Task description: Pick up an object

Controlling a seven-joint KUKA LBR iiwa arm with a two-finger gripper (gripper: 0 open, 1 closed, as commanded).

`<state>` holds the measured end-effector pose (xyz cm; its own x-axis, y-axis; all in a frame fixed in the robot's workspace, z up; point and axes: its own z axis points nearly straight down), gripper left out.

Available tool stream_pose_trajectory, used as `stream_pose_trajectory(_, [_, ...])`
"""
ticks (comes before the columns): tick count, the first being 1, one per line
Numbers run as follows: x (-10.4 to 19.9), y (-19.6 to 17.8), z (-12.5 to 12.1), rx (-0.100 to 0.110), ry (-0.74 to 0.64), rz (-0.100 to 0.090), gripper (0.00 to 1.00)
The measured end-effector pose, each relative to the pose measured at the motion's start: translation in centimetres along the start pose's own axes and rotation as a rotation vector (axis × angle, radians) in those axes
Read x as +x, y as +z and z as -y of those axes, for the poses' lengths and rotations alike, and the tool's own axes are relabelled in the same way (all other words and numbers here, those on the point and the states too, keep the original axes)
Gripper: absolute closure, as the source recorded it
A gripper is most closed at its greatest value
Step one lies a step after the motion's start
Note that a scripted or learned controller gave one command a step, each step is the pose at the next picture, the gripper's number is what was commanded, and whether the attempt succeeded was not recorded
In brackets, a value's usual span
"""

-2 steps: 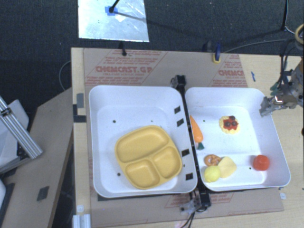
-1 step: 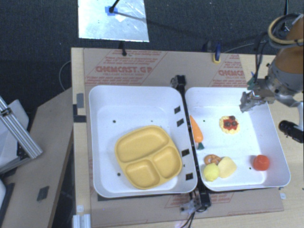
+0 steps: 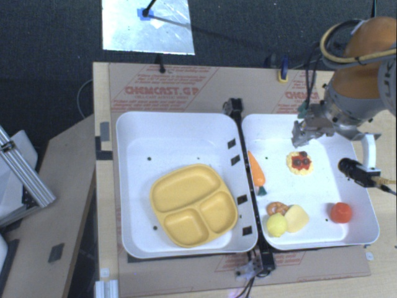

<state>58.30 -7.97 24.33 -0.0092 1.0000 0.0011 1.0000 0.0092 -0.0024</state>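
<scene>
The grey two-finger gripper [image 3: 302, 139] hangs over the upper part of the right white bin [image 3: 360, 231]; whether it is apart or together cannot be told. Just below it lies a small round yellow pastry with red topping [image 3: 300, 162], with no clear long axis. At the bin's left wall an orange toy carrot [image 3: 257, 169] lies lengthwise up-down, green end toward the bottom of the frame. The brown board [image 3: 161, 85] under the bins reads "CHEMCAST" in red.

Probably a robotics lab: a grey-and-orange arm [image 3: 363, 73] over a cardboard-covered surface [image 3: 161, 89], two white bins [image 3: 133, 135], toy food, aluminium framing [image 3: 25, 172] at left
</scene>
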Motion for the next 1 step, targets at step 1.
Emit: stream_pose_trajectory(1, [5.34, 0.92, -0.28, 0.000, -0.001, -0.001, 1.00])
